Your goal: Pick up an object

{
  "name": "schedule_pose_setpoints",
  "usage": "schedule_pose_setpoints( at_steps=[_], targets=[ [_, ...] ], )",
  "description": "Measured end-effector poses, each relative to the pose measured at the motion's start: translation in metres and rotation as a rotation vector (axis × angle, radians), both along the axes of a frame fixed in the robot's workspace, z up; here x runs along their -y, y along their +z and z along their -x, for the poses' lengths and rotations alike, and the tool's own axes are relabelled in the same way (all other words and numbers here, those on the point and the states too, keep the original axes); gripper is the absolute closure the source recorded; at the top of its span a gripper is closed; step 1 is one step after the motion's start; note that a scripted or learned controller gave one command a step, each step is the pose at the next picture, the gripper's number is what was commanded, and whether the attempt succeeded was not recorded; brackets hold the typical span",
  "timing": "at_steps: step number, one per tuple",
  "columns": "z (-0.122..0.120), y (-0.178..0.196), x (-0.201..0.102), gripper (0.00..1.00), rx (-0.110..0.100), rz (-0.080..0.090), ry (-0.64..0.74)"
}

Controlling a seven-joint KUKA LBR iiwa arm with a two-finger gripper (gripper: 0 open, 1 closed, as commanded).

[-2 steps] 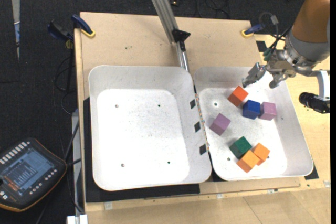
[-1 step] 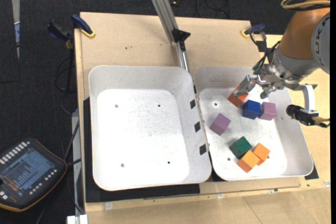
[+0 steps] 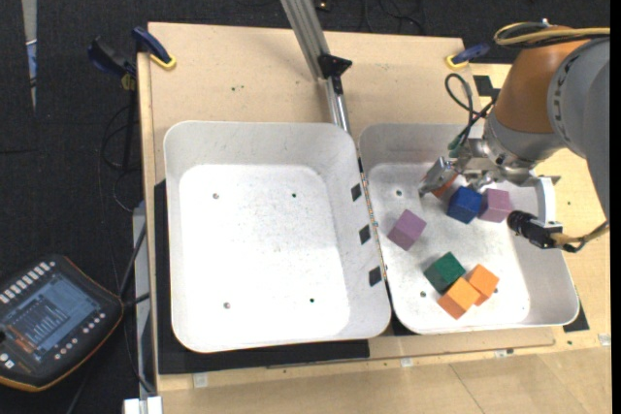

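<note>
Hand (image 3: 454,185) low over blue block (image 3: 467,206)

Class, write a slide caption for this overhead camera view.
Gripper beside a blue block in the right bin, among purple, green and orange blocks.

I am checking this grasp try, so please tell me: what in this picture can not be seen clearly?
- Gripper: in the camera view, the wrist covers its fingers, so open or shut is unclear.
- Blue block: partly under the gripper; held or only touched, unclear.
- Pale purple block: its upper part is hidden by the arm.
</note>
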State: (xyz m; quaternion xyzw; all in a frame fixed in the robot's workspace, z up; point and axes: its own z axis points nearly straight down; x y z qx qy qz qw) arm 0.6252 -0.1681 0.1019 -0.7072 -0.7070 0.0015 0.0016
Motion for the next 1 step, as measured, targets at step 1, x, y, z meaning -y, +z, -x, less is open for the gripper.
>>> schedule_pose_setpoints(
  at_steps=[1],
  targets=[
    [-0.0018, 0.0145, 0.0007, 1.00, 0.007, 0.002, -0.001]
  ],
)
